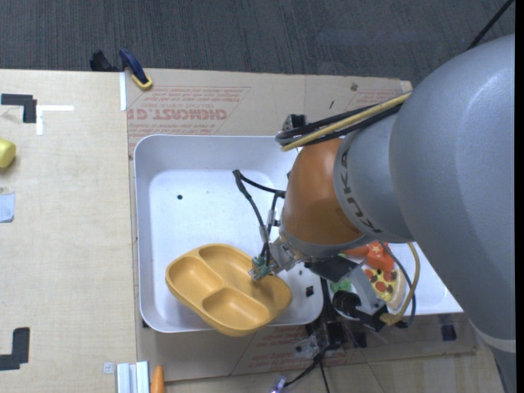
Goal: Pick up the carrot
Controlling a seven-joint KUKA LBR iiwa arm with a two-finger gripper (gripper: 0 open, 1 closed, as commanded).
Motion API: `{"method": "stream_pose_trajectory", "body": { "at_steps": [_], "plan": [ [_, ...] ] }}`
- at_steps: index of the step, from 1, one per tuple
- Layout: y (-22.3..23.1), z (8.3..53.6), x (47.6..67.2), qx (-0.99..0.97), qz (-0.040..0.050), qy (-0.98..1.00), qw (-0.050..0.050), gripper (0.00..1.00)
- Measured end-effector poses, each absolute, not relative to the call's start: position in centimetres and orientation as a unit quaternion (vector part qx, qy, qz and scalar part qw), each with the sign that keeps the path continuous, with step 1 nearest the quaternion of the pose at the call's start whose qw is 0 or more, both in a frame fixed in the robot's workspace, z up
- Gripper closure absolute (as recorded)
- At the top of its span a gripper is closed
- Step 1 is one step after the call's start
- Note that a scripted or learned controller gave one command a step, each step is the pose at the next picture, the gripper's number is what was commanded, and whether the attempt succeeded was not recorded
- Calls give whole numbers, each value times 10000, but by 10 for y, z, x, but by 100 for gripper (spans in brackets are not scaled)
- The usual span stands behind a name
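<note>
The arm (426, 154) covers the right part of the white bin (164, 219) and is itself cut off by the right edge. Colourful items (378, 273) beneath the arm are mostly hidden and cannot be identified. A small yellow object (5, 153) is cut by the left edge, and an orange piece (156, 377) by the near edge.

The arm (385, 187) is crowding the right half of the white bin (155, 244), and a yellow divided dish (225, 289) is taking up the near floor. The bin's far left floor is lying open for passage.
</note>
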State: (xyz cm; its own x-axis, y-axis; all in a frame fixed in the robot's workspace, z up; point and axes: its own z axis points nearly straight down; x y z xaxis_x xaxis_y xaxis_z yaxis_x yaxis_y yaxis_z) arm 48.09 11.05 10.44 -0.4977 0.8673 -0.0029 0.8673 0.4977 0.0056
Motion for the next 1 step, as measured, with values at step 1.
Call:
{"method": "stream_pose_trajectory", "body": {
  "at_steps": [1],
  "plan": [
    [110, 115, 485, 5025, 41, 8646, 62, 100]
  ]
}}
